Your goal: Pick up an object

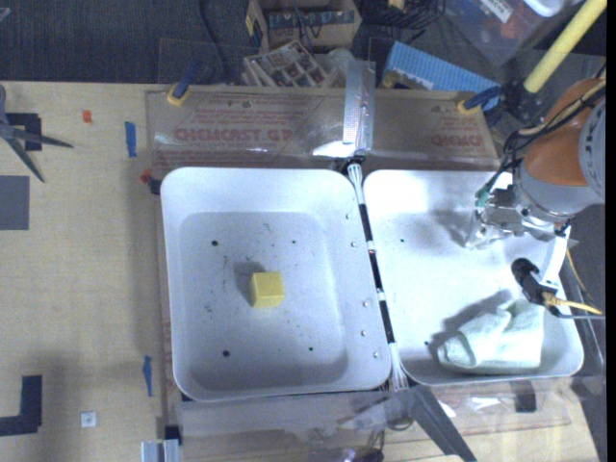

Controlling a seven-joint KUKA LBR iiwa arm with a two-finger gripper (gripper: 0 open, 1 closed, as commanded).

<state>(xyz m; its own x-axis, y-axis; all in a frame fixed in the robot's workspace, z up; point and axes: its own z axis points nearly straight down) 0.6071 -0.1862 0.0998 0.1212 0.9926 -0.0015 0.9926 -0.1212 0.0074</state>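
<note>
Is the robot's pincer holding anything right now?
Nothing. The pincer hangs over bare floor in the right bin, with nothing between its fingers. The white cloth lies nearer the front, and the yellow block sits in the left bin.

The robot arm goes off the right side of the picture, so most of it is cut off. Its hand is small and fuzzy over the right bin, and its shape is hard to make out. The white cloth is crumpled, so its underside is hidden. The tabletop runs off the left and bottom edges.
</note>
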